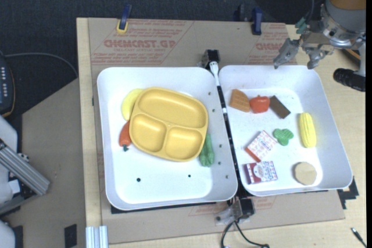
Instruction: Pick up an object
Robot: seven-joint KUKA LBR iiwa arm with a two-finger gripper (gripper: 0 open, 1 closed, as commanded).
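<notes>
two bins, gripper above the right one's far edge

the grey two-finger gripper (297, 59) hangs with fingers spread, holding nothing, over the shallow white right bin (331, 142). a yellow toy corn cob (307, 129) lies inside, near a round tan cookie (304, 173).

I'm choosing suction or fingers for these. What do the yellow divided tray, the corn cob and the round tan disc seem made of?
Yellow divided tray: likely molded plastic, smooth, with soft sheen along its ridges.
Corn cob: probably toy plastic, uniform bright yellow; surface texture too small to tell.
Round tan disc: matte, possibly wood or foam; the look leaves it open.
</notes>
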